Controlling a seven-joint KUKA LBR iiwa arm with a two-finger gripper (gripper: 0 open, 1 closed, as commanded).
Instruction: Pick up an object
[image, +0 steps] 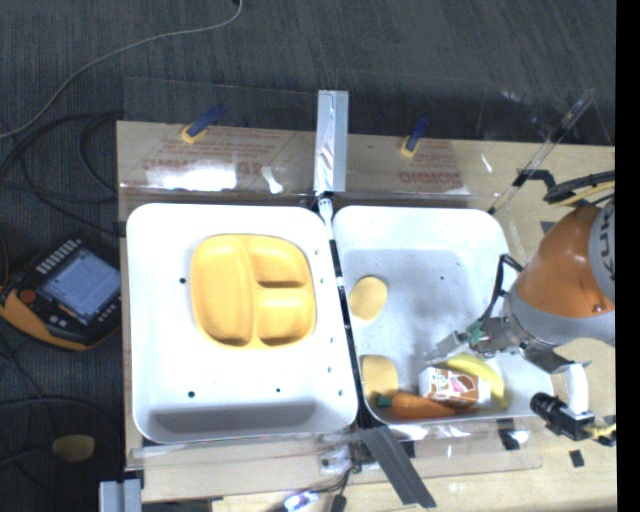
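On the table sit two shallow white bins side by side. The left bin holds a yellow divided tray lying flat near its middle. The right bin holds the loose things: a round yellowish piece near its left wall, a second yellowish piece further toward the near left corner, an orange carrot lying along the near wall, a small printed carton resting just behind the carrot and touching it, and a yellow banana at the carton's right end. The grey arm with its orange band reaches in over the right rim of this bin, and the tool hangs low at the bin's near right part, pointing leftward. Its tips lie just above and beside the banana and the carton, very near them, though nothing is seen between them. Whether the tool is spread or closed cannot be told from this angle. A handheld control pendant lies on the floor to the left of the table.
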